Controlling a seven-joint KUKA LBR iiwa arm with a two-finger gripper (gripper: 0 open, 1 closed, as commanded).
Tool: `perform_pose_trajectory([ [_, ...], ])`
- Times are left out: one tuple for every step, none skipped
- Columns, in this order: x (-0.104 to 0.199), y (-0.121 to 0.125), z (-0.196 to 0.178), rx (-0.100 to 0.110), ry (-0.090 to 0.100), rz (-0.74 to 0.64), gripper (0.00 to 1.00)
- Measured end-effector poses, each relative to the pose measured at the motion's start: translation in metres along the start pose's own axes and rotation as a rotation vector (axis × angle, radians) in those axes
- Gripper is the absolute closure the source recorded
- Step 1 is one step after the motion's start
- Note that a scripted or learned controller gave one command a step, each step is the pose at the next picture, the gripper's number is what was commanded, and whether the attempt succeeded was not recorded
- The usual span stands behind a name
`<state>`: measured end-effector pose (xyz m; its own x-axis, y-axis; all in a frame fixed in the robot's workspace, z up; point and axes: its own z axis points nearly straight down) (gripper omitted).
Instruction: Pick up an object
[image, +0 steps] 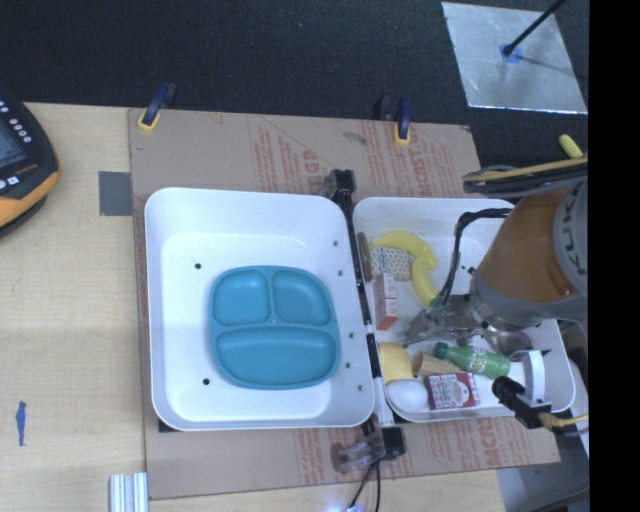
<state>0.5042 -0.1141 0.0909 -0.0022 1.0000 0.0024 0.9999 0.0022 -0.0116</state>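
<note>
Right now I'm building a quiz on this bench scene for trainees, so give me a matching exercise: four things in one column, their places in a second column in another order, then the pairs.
Things:
1. blue divided plate
2. banana
3. green bottle
4. white egg

Places:
A. near front corner of the right bin, by the divider
B. in the left bin
C. toward the back of the right bin
D. right bin, lying just in front of the arm's wrist

Pairs: 1-B, 2-C, 3-D, 4-A

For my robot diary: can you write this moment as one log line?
arm: over right bin | gripper: low among clutter | nearby: banana, green bottle | left bin: blue plate
</note>
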Motion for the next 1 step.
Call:
perform_pose_trajectory([
  [0.0161,0.1100,-0.0034,-0.018,-0.003,-0.007,0.00],
])
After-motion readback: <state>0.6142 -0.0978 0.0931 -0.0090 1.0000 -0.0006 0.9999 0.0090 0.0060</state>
